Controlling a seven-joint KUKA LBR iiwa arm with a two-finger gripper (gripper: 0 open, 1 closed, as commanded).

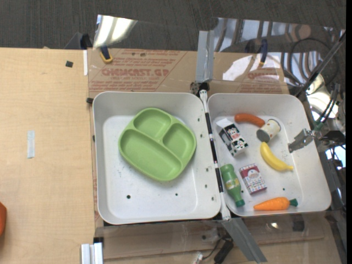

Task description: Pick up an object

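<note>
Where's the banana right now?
The banana lies in the right bin, just below the small can and right of the red carton.

At the right edge of the frame, the slim grey metal two-finger gripper (pixel 298 142) shows as a pale, angular piece with a dull sheen. Behind it sit dark housing parts and thin black cables looping upward.

This looks like a robotics lab: a pale wooden surface (pixel 44 147) carries two shallow white plastic bins (pixel 104 164) clamped side by side, printed brown cardboard sheets (pixel 137 70) stand along their far edge, loose black cables (pixel 308 54) hang at the far right corner, and dark grey carpet (pixel 165 4) lies beyond.
</note>
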